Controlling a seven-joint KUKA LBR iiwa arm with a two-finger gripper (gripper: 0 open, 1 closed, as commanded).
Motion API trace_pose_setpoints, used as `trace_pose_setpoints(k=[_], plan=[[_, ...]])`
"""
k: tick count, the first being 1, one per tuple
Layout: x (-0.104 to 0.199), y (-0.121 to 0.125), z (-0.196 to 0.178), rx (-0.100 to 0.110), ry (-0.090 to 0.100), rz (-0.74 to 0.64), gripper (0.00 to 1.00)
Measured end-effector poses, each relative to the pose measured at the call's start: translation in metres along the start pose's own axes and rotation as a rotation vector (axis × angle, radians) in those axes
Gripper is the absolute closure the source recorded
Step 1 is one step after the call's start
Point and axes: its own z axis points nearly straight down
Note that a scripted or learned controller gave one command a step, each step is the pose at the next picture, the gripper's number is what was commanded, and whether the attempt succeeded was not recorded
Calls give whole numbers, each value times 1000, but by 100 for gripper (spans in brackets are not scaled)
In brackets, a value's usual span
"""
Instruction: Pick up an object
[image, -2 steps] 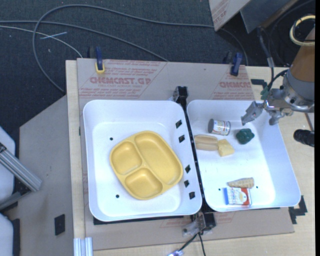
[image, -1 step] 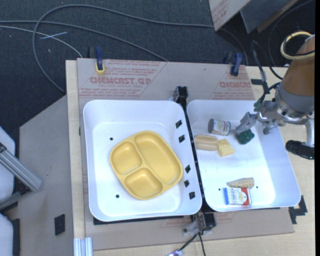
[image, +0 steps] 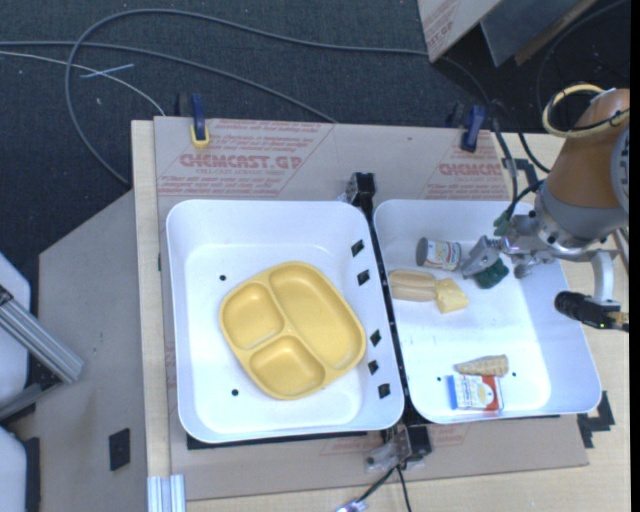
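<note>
The gripper (image: 487, 262) hangs low over the far part of the right bin (image: 560, 345), reaching in from the right on the grey arm (image: 590, 180) with its orange band. Whether its tips are spread or pressed together cannot be told, since they are small and merge with a green piece (image: 491, 276) lying at their lower edge. Just to the left of the gripper lies a small jar (image: 439, 253) on its side, close to it, though contact cannot be made out. Below and left of the gripper, a pale yellow wedge-shaped object (image: 428, 290) lies flat on the bin floor, near but apart from it. Toward the near side of the same bin, well apart from the gripper, a tan bread-like piece (image: 481, 366) sits just above a small red, white and blue packet (image: 473, 394). The left bin (image: 195, 300) holds a yellow divided tray (image: 290, 328), lying flat with three compartments. Both bins rest side by side on the desk (image: 250, 150).
</note>
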Motion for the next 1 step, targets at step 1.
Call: trace_pose_setpoints(k=[1], plan=[[0,2,50,-5,0,1,0]])
